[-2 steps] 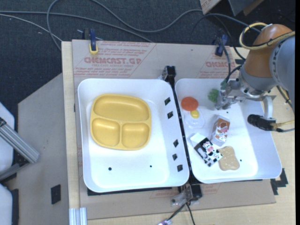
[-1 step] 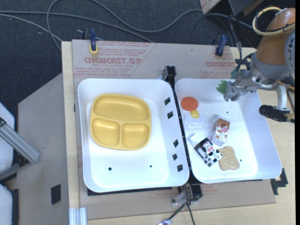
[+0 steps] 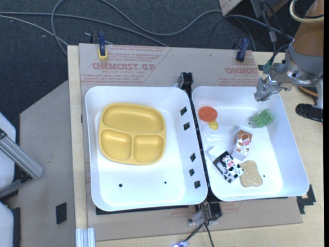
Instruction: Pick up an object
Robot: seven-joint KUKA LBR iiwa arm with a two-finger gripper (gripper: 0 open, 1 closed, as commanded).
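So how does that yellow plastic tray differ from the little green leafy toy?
The yellow three-compartment plastic tray is by far the larger; the small green leafy toy is tiny beside it. The tray lies in the left white bin, the green toy in the right white bin, just below the gripper. The tray is smooth and moulded; the toy looks bumpy. Both lie flat, untouched.
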